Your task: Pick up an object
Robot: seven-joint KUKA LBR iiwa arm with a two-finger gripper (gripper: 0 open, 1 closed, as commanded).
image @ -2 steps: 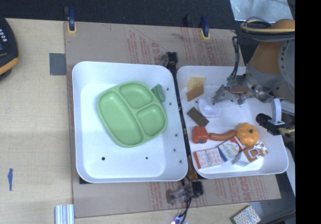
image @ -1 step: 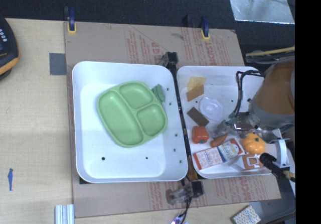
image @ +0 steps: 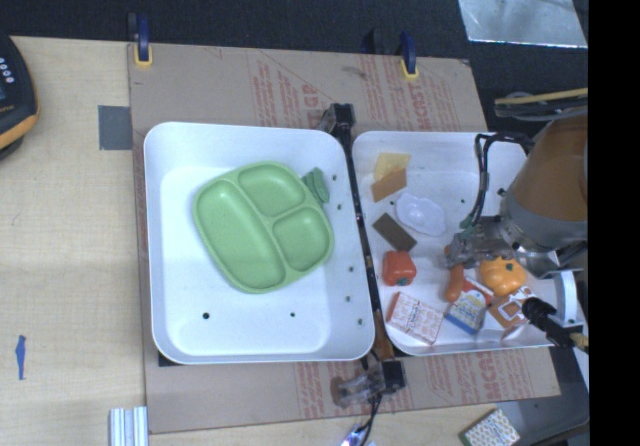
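My gripper [image: 468, 246] hangs low over the middle right of the right bin [image: 440, 148], below the grey wrist and orange band of the arm. Just under and beside it lie a small orange piece [image: 456, 283] and a round orange fruit [image: 501, 276]. To its left sit a clear plastic cup [image: 420, 213], a brown block [image: 393, 231] and a red pepper-like toy [image: 399, 268]. A yellow wedge [image: 391, 174] lies at the bin's back left. A red-and-white box [image: 415, 318] and a blue-and-white carton [image: 466, 312] rest along the front.
The left bin [image: 155, 234] holds a green divided plate [image: 265, 226] with a small green item [image: 317, 184] at its upper right edge. A black cable [image: 484, 174] loops over the right bin's back. Clamps hold the cardboard sheet under both bins.
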